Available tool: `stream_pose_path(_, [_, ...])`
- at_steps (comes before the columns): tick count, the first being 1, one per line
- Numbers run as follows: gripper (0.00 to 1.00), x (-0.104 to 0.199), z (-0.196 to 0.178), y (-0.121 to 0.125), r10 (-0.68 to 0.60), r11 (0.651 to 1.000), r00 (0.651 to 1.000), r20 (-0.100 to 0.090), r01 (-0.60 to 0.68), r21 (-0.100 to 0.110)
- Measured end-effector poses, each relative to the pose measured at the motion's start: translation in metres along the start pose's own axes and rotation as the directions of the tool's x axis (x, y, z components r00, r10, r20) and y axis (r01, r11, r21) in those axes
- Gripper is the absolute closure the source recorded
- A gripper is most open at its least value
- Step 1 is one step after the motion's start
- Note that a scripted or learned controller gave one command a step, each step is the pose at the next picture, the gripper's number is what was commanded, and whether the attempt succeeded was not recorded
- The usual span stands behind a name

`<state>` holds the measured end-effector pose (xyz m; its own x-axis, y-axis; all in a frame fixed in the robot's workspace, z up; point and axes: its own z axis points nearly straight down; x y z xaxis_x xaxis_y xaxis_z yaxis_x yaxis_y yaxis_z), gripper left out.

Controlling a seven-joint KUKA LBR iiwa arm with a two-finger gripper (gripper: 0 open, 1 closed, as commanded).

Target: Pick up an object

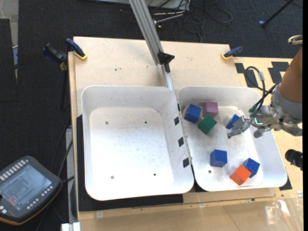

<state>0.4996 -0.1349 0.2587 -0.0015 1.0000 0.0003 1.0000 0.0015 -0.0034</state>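
We see the gripper (pixel 237 127) low over the right bin (pixel 269 179), right of centre in the frame, its fingers close around a small blue block (pixel 234 121); the block seems to sit between them, though we cannot tell how firmly. To the left lie a blue cube (pixel 193 113), a purple cube (pixel 210 109) and a green cube (pixel 207 124), bunched together. Lower down sit another blue cube (pixel 218 158) and an orange cube (pixel 240 175) touching a blue one (pixel 251 166). We judge the hold shallow: lifting could let the block twist free and drop.
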Motion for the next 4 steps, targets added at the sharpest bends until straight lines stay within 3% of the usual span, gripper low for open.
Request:
stream_pose_path(1, [0.00, 0.000, -0.002, 0.001, 0.001, 1.000, 1.000, 0.001, -0.001, -0.003])
stream_pose_path(4, [0.00, 0.005, 0.146, 0.009, 0.002, 1.000, 1.000, -0.001, -0.002, 0.002])
